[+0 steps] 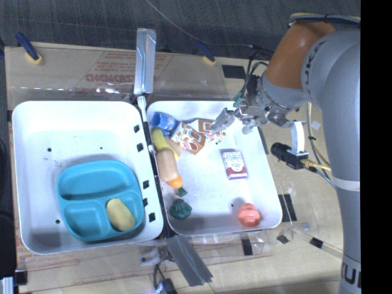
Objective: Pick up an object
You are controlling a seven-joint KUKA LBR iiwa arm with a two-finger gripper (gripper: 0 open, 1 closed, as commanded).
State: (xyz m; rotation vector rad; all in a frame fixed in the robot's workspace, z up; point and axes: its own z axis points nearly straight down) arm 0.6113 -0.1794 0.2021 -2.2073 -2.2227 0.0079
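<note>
Crowding end effector (228,119): snack pkt (195,136), card box (234,164).

chunky grey arm (340,103) with smooth rounded casing, glossy orange band (293,57) near the wrist, metal gripper (236,117) hardware at the tip, thin cables, small black connector on the side

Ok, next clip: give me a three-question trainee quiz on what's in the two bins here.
1. True or false: the blue tray sits in the left bin.
2. Which item lies nearest the right bin's front right corner? A) small card box B) pink round object C) dark green object
3. Fill in: the yellow potato-like object rests in a ___ of the tray.

Key: 1 true; 2 B; 3 compartment. The gripper is over the patterned packet.
</note>
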